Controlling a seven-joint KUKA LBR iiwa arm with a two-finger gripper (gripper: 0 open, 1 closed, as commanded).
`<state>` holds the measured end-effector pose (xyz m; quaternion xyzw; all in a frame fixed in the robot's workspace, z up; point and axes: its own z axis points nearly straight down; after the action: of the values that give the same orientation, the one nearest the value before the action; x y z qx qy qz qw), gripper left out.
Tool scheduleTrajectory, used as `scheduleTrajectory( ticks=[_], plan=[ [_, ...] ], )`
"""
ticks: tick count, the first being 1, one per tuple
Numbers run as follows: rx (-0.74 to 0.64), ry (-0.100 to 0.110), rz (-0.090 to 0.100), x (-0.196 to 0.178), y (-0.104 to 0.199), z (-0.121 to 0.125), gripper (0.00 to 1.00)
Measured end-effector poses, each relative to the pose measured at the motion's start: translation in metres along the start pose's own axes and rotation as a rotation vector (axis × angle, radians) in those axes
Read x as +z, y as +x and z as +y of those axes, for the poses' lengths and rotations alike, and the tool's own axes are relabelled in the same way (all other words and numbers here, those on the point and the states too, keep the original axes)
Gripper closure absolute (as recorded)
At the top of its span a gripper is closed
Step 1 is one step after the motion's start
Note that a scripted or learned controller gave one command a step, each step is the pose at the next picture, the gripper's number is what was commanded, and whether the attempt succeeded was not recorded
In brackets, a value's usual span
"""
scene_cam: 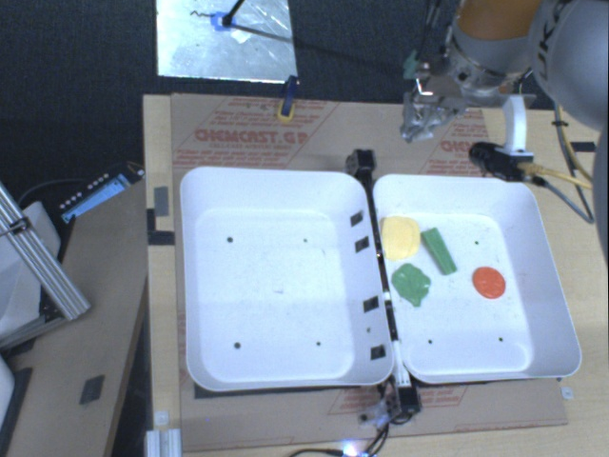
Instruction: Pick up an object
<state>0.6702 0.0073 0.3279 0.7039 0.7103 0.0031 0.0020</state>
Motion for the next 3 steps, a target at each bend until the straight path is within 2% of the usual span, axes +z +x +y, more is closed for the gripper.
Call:
scheduleTrajectory(
  ticks=[1,2,3],
  plan=[
    [-0.005,0.0,0.003,-0.047,0.106,0.0,1.0],
    [0.003,0.002,0.0,-0.084,0.111,0.0,1.0],
    [0.009,0.003,-0.002,-0.094,0.086,0.0,1.0]
  ],
)
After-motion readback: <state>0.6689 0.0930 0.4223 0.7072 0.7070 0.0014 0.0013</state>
